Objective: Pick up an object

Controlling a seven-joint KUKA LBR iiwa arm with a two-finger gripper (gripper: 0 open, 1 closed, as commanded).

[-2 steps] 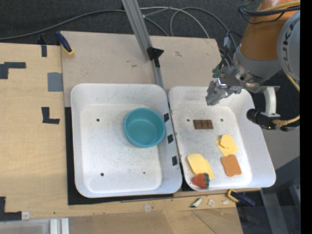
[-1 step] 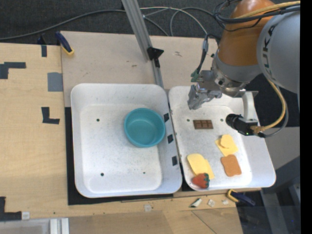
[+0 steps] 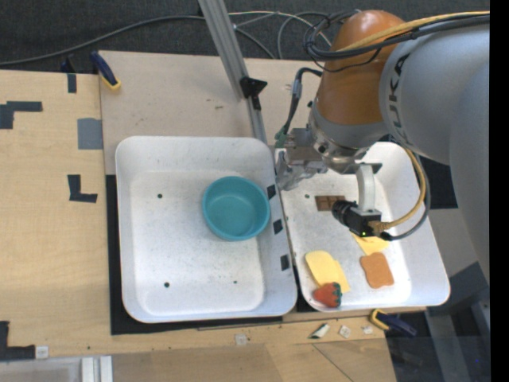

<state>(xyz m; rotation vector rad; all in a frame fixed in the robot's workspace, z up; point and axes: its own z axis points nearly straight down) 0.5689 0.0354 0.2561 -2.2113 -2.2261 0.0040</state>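
objects in the right bin (image 3: 421, 281) lie below the gripper (image 3: 296, 168); fingers' opening cannot be told.

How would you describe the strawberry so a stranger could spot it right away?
Look in the right-hand white bin, at its near edge. The strawberry lies just below a pale yellow block; it is the one red item there, with a green top.

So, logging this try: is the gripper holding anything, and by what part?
Cannot be told: the gripper sits over the right bin, its tips hidden.
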